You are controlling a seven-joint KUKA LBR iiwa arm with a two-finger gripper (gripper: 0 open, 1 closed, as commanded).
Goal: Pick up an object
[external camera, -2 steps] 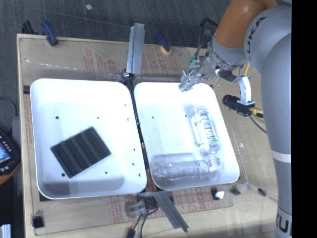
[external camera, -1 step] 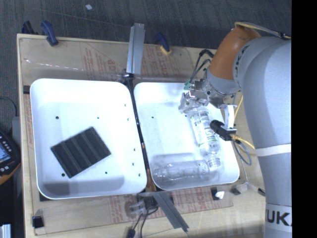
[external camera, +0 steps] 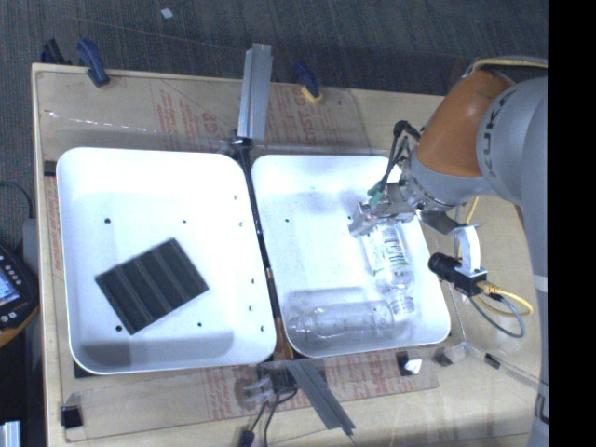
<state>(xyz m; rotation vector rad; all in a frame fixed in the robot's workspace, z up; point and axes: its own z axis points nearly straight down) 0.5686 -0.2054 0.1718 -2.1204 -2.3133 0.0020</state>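
Orange and grey, the arm (external camera: pixel 484 147) reaches in from the right, its rounded wrist casing the nearest thing to the lens. Below it the gripper (external camera: pixel 380 214) sits over the top end of a clear plastic bottle (external camera: pixel 389 259) with a printed label, which lies lengthwise along the right side of the right bin (external camera: pixel 298 250); whether it is clenched or released cannot be told. A second clear bottle (external camera: pixel 340 319), smooth and cylindrical, lies crosswise along that bin's near wall, close to the first. In the left bin (external camera: pixel 79 250) lies a flat, dark, ribbed rectangular pad (external camera: pixel 152 284), turned at an angle. Both shallow, glossy white bins rest on a pale wooden bench (external camera: pixel 140 101) above dark carpet (external camera: pixel 372 17).
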